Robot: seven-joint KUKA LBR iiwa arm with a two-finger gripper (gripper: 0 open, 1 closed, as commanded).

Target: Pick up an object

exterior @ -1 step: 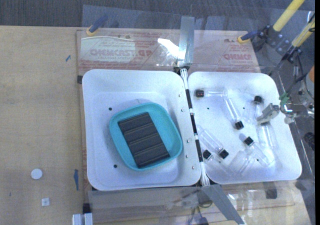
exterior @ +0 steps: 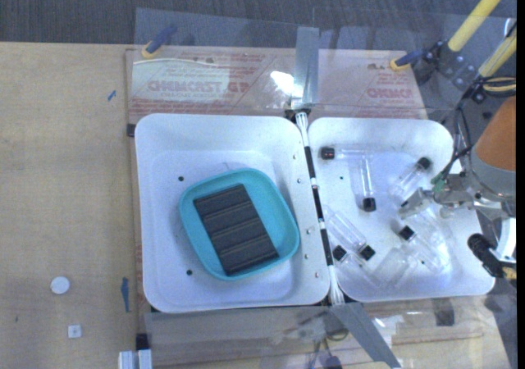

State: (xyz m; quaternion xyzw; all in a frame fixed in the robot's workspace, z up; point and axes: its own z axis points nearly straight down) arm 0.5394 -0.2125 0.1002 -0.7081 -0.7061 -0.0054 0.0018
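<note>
Several clear plastic vials with black caps lie scattered in the right bin [exterior: 385, 131]. One vial [exterior: 365, 182] lies near the bin's middle, another vial [exterior: 411, 175] slants toward the right wall, and a third vial [exterior: 350, 234] lies near the front left. My gripper [exterior: 428, 198] hangs low over the right side of this bin, beside the slanted vial and above a loose black-capped vial [exterior: 405, 233]. The arm's orange band [exterior: 502, 143] is at the right edge. Glare and the clear plastic hide what is at the gripper's tip.
The left bin [exterior: 164, 146] holds a teal tray [exterior: 279, 203] with a dark ridged block [exterior: 235, 228] in it. A metal divider [exterior: 312, 195] separates the bins. Cables and a yellow pole [exterior: 486, 5] crowd the far right. A small white disc [exterior: 60, 284] lies on the bench.
</note>
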